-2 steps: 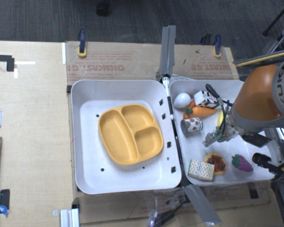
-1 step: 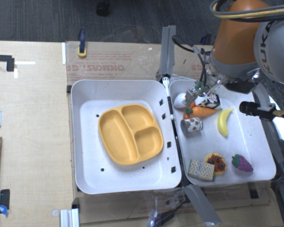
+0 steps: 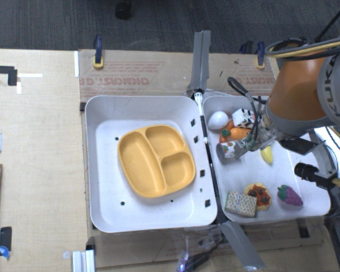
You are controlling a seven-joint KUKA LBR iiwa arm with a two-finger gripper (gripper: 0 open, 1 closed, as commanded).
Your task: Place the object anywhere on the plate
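Note:
A yellow plate (image 3: 156, 161) with three compartments lies in the left bin (image 3: 102, 208), with nothing on it. My gripper (image 3: 253, 143) is low in the right bin (image 3: 317, 208), under the orange-banded wrist. It sits right beside a small grey and orange carton (image 3: 229, 150) that lies on its side, touching or nearly touching its right end. An orange carrot-like piece (image 3: 236, 133) and a white egg (image 3: 218, 119) lie just behind the carton. A yellow piece (image 3: 266, 154) lies to the gripper's right.
In the right bin's front part lie a cracker (image 3: 241, 203), a small pizza-like piece (image 3: 259, 195) and a purple fruit (image 3: 290, 195). A black and white item (image 3: 243, 117) sits at the back, partly under the arm. A raised divider separates the bins.

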